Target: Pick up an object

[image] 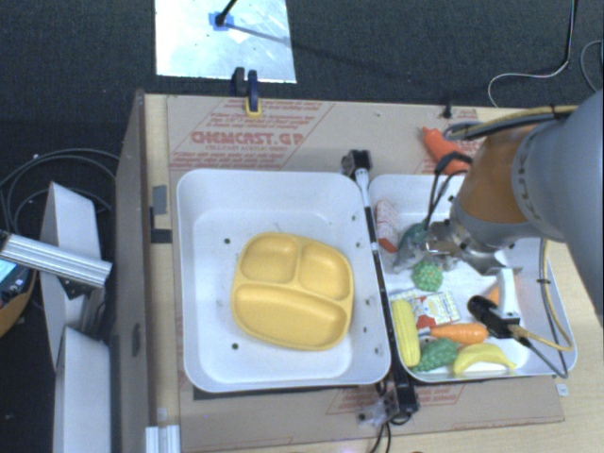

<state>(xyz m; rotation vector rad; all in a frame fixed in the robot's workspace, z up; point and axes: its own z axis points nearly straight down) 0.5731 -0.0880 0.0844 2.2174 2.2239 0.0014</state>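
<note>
Banana (484, 358) sits at the right bin's (559, 328) front edge, broccoli (437, 354) and carrot (460, 332) just behind, corn (405, 331) alongside. Over in the left bin (189, 253), a yellow divided tray (293, 289). And the hand (432, 245) is low in the right bin (jaw state: cannot tell), just above a green ball (427, 276).

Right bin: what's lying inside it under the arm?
In the right bin, clear of the arm: corn, carrot, banana, two broccoli pieces. The arm covers the bin's upper right part.
</note>
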